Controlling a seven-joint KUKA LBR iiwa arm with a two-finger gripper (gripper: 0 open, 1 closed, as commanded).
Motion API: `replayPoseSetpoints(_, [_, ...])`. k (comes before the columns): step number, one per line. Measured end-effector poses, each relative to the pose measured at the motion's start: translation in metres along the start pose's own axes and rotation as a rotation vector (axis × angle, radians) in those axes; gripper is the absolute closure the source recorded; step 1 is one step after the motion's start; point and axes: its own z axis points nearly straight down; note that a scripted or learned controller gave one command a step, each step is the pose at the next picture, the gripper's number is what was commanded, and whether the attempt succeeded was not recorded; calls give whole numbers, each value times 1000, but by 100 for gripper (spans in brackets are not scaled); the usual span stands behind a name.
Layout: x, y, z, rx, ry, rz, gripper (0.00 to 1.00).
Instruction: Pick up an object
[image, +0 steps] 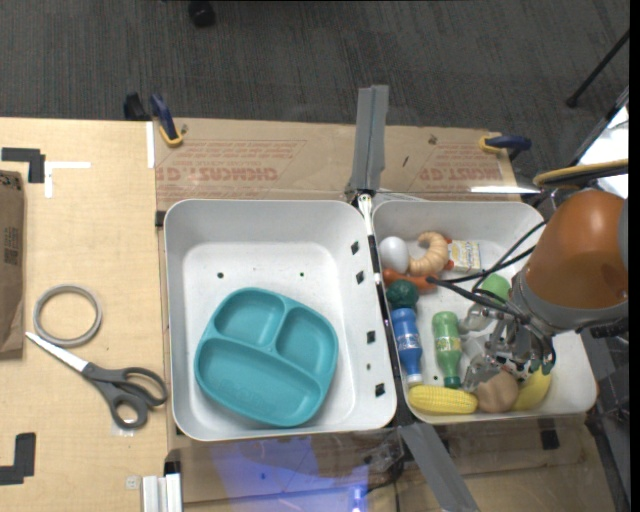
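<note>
Gripper (497, 362), grip state unclear, directly above tan potato-like object (497, 394) beside corn cob (443, 401).

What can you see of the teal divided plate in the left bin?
The teal divided plate looks like matte plastic, a rounded shape with raised ridges splitting it into three compartments, all bare. It lies right side up, flat on the floor of the left bin, towards the near side, turned at a slant to the bin walls. It is whole and clean. Nothing rests on it or touches it apart from the bin floor.
</note>
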Motion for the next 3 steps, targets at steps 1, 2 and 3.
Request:
replayPoseSetpoints(1, [-7, 46, -1, 1, -3, -32, 0])
replayPoseSetpoints(2, [-71, 42, 0, 0, -2, 117, 0])
replayPoseSetpoints(3, [-141, 44, -1, 0, -4, -38, 0])
